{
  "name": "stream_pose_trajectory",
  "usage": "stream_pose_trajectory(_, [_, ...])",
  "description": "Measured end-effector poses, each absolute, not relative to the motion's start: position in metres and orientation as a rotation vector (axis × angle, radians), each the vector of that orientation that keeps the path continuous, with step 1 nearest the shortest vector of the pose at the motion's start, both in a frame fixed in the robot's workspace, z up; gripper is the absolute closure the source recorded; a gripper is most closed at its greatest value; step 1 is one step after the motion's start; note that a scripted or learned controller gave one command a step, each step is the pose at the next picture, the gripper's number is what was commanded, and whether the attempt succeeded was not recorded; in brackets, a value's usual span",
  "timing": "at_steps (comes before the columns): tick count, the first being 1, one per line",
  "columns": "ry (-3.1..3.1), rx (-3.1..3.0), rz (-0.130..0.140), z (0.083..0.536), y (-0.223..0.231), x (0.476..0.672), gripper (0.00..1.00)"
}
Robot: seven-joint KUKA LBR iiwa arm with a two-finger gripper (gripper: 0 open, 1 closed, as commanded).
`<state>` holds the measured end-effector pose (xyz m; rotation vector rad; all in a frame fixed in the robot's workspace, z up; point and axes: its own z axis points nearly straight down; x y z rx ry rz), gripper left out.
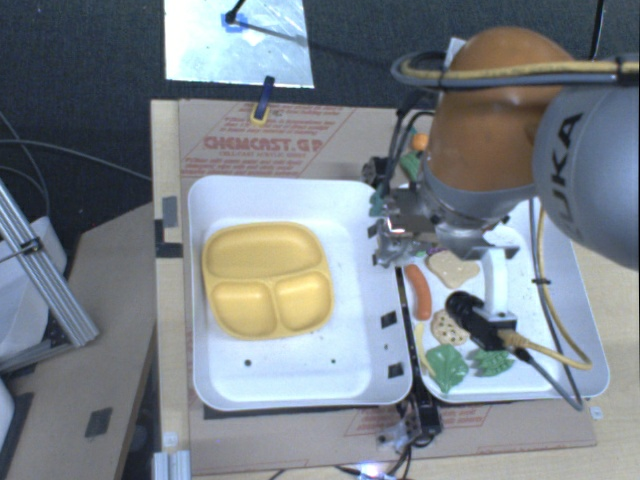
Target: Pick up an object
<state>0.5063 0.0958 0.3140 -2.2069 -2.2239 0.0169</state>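
1. An orange-red sausage (418, 290) is seen in the right bin (575, 308), at its left edge, just right of centre in the frame.
2. Its long axis runs nearly top to bottom in the frame. The upper end is tipped slightly left and the lower end slightly right.
3. A pale bread-shaped piece (452, 268) lies just right of its upper end, and a dark-speckled cookie (446, 331) lies below and to the right. Green leaf pieces (447, 366) are found lower still.
4. The gripper (392, 240) is seen over the seam between the two bins, just above and left of the sausage's upper end.
5. Whether the gripper is apart or together cannot be told, and nothing is seen held in it.
6. A yellow divided plate (267, 276) rests in the left bin (300, 368).
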Motion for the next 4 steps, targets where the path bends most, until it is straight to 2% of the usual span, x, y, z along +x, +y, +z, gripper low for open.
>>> stream_pose_trajectory(1, [-2.225, -2.216, 0.005, 0.246, 0.108, 0.564, 1.00])
stream_pose_trajectory(2, [-2.222, -2.225, -0.004, 0.254, 0.065, 0.587, 1.00])
stream_pose_trajectory(3, [-2.228, -2.211, 0.002, 0.195, 0.123, 0.585, 1.00])
stream_pose_trajectory(4, [-2.233, -2.202, -0.001, 0.179, 0.221, 0.545, 1.00])
